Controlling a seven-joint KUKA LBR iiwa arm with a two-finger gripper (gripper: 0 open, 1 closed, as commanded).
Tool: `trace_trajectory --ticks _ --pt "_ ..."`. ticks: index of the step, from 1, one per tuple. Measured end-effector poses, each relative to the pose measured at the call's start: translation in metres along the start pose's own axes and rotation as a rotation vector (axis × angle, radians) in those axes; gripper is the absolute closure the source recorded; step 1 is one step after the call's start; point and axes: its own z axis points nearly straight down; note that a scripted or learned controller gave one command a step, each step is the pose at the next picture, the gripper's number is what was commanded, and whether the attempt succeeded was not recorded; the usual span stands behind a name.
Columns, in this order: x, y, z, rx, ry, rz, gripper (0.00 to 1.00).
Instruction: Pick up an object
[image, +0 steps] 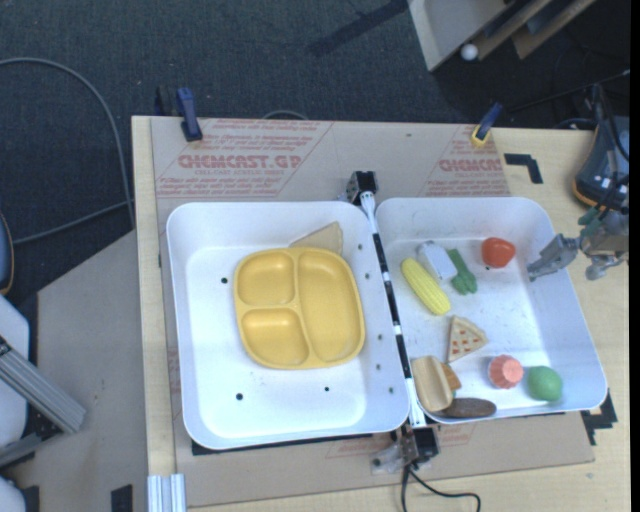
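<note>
grey gripper (560, 255) at right bin's (570, 330) right rim, over nothing.
i can't tell its spread; red tomato (498, 251) lies just left, yellow corn (425, 286) further left.

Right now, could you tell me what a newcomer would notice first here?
The big yellow divided plate in the left bin stands out most. Next comes the bright toy food scattered in the right bin: corn, a tomato, a pizza slice.
</note>
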Motion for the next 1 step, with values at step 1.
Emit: trace_trajectory --ticks 1 --pt "-0.0046 0.048 0.1421 0.003 0.002 -0.001 0.0"
